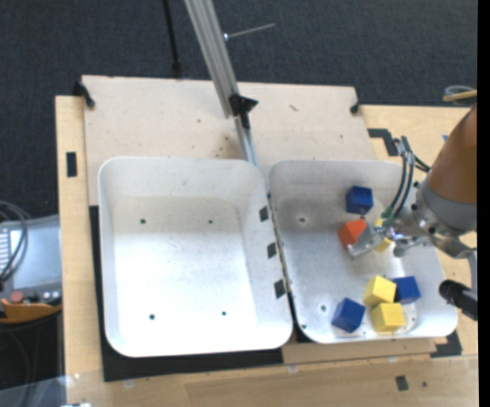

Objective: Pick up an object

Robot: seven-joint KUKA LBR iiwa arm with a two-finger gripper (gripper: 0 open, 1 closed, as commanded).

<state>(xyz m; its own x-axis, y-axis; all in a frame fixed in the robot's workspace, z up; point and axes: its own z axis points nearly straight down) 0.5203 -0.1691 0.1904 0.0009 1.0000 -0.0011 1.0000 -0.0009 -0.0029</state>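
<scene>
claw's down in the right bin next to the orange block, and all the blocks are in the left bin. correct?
Not quite. The claw is in the right bin beside the orange block, but the blocks, like the blue block and the yellow block, are in the right bin too, not the left bin. The camera view shows this.

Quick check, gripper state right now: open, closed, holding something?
Gripper: cannot be told; it sits low in the right bin beside the orange block.

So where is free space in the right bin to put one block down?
In the right bin, the left strip by the bin divider is bare. Crowded: the orange block at the gripper, and the yellow block cluster near the front.
</scene>
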